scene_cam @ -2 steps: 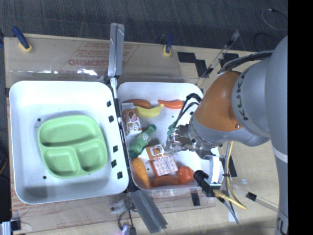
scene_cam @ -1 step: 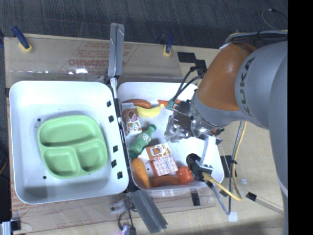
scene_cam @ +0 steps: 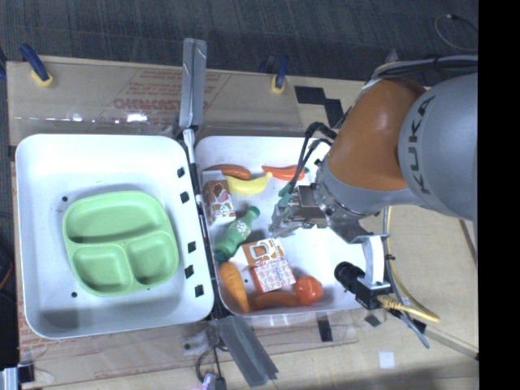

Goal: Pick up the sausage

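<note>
- A grey KUKA arm [scene_cam: 406, 153] with an orange band reaches in from the right over the right-hand white bin [scene_cam: 341, 311], its gripper [scene_cam: 286, 218] hanging above the middle of the bin's jumble of toy food.
- Whether the pincer is open or closed cannot be told from this angle; nothing is visibly caught in it.
- The sausage [scene_cam: 230, 171], reddish-brown, lies near the bin's far left corner, its long axis running nearly left to right across the view, the right end dipping slightly toward the camera.
- A yellow banana [scene_cam: 247, 186] sits just beside the sausage on its near side, and an orange carrot [scene_cam: 284, 171] lies to the sausage's right, near the arm.
- Below them are a small brown carton [scene_cam: 219, 201], a green bottle [scene_cam: 237, 232], a second printed carton [scene_cam: 269, 265], an orange bread-like piece [scene_cam: 234, 288] and a red tomato [scene_cam: 308, 289].
- The left-hand bin [scene_cam: 41, 299] holds a green divided tray [scene_cam: 122, 240].
</note>
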{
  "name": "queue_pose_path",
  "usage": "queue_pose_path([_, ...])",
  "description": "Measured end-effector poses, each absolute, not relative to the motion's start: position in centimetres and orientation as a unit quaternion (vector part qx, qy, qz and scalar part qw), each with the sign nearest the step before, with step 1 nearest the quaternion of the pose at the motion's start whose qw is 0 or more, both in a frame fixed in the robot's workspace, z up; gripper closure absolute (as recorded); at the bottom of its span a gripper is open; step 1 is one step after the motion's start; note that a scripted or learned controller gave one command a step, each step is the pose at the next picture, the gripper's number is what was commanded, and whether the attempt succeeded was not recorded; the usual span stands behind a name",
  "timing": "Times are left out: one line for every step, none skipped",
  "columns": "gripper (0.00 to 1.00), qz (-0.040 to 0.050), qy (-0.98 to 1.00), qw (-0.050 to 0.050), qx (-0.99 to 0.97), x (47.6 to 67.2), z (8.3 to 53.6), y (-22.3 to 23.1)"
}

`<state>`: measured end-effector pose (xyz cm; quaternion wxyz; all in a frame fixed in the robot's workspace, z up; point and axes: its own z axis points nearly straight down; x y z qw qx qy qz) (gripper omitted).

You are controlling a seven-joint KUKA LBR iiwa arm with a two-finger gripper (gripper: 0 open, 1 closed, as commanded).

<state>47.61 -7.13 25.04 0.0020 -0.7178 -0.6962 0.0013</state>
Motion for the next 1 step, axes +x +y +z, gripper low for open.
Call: queue_pose_path([1.00,0.0012,-0.739,0.002,-0.674,47.79,22.69,-1.25])
